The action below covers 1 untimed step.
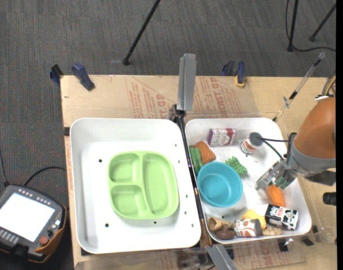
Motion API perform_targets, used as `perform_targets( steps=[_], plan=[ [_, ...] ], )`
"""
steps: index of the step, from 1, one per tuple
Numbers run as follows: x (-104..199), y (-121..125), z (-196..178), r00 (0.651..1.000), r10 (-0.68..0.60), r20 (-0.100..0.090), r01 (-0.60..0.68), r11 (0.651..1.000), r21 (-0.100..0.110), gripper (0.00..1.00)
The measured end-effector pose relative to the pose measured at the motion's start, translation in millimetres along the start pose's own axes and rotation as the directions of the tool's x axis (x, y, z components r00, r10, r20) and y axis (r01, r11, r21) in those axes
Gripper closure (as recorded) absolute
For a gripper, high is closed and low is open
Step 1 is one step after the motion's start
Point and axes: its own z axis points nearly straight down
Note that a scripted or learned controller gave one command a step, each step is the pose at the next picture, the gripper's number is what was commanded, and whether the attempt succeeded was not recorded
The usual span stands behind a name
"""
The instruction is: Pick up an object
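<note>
My gripper (275, 179) hangs low over the right side of the right bin (272, 122). An orange carrot (277, 196) lies just in front of it, close to its tip or touching it. A blue bowl (219, 184) sits to its left in the same bin. A small black-and-white carton (281, 216) stands near the front right corner. A green leafy toy (236, 166) lies between the bowl and the gripper.
The right bin also holds a purple-labelled can (222, 136), a tin (251, 143), an orange-and-green toy (202, 153), a yellow piece (253, 215), a small can (247, 228) and a brown piece (221, 225). A green divided plate (144, 185) lies in the left bin (92, 151).
</note>
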Motion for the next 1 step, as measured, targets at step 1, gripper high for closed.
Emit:
perform_targets(
  steps=[1],
  plan=[
    [1.8, 1.6, 0.5, 1.0, -0.002, -0.005, 0.002, 1.0, -0.001, 0.0]
  ],
)
